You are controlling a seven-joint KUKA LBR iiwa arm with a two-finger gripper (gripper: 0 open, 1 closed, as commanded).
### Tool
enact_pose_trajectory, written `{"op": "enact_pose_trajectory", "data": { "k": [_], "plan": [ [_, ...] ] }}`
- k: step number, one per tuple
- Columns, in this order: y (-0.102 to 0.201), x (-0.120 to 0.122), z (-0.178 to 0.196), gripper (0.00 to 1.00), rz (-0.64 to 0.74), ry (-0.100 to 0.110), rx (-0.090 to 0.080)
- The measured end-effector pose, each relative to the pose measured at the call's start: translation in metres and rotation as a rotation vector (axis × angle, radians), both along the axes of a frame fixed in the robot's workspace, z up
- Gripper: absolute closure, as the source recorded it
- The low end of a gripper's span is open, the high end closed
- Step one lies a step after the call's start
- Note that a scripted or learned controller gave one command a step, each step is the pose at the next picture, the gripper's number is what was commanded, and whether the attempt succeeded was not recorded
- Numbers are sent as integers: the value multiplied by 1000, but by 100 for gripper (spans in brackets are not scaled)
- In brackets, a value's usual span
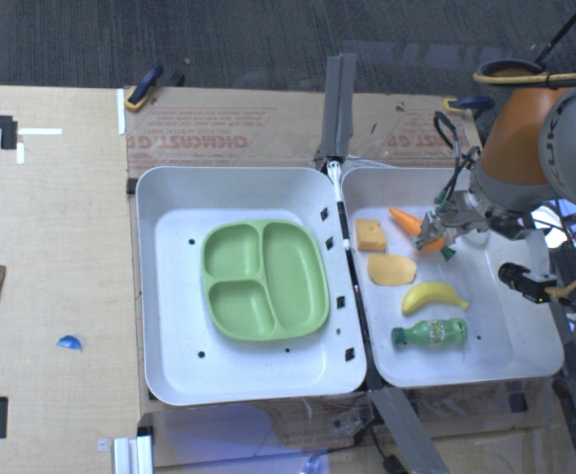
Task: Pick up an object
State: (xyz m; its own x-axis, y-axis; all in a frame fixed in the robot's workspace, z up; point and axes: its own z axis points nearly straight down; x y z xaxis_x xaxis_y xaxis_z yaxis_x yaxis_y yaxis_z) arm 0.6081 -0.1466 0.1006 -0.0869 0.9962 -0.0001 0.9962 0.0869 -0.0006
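On the far left of the pale wooden bench, a small blue scrap lies near the front edge, and a black-and-white bracket marker sits toward the back left corner. A blue-and-yellow handled tool rests at the bench's rear edge, just beside a strip of brown printed cardboard that runs behind both bins.

The left shallow white plastic bin carries a light green, three-compartment plastic plate, set near the bin's centre with all its sections bare.

Across the middle divider, the right shallow white plastic bin holds the food items. A yellow-orange block of toy cheese lies close to the bin's left wall, with a flat, pale yellow oval slice just in front of it. An orange toy carrot lies at a slant toward the back of the bin, its far end reaching under the gripper. A yellow toy banana curves near the bin's centre, and a green plastic bottle lies on its side just in front of the banana, nearer the front edge.

The two-finger gripper of the grey arm with its orange band is lowered into the back of the right bin, touching or just over the carrot's end; whether its jaws are spread or pressed together cannot be told. Dark cables loop above the wrist at the right.
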Motion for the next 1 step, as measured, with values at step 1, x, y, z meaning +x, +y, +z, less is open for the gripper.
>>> {"op": "enact_pose_trajectory", "data": {
  "k": [1],
  "plan": [
    [-19,-57,-8,100,-13,1,0]
  ]
}}
